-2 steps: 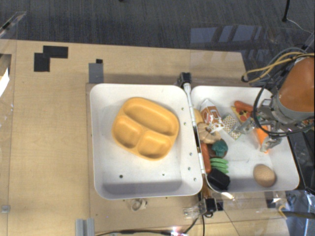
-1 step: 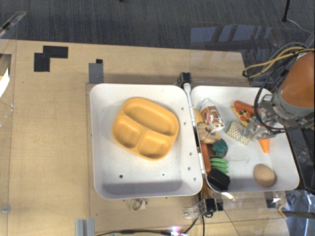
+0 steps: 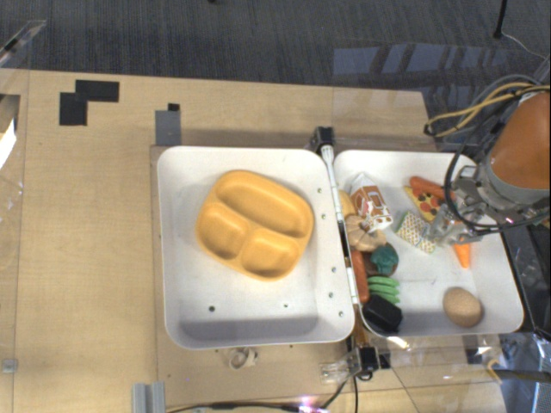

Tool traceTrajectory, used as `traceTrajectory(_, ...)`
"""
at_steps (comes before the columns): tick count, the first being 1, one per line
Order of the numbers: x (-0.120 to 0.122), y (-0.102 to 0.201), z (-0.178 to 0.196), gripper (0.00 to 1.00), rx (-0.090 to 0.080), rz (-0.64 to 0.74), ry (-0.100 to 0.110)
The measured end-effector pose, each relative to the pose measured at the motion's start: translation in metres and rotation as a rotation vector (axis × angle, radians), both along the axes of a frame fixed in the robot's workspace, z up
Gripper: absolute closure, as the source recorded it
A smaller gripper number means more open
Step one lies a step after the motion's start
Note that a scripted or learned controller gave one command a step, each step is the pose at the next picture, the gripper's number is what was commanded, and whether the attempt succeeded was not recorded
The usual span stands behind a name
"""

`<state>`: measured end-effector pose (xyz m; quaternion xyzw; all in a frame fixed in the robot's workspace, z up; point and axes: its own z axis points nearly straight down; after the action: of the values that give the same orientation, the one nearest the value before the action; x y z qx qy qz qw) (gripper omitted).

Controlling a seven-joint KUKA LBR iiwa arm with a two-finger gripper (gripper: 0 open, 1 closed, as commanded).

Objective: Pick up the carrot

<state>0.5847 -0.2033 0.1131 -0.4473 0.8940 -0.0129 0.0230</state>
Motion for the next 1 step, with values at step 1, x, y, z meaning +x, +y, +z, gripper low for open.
traceTrajectory(1, -0.0034, -0.0008, -0.0134, 0.0, -0.009, 0.158, 0.014)
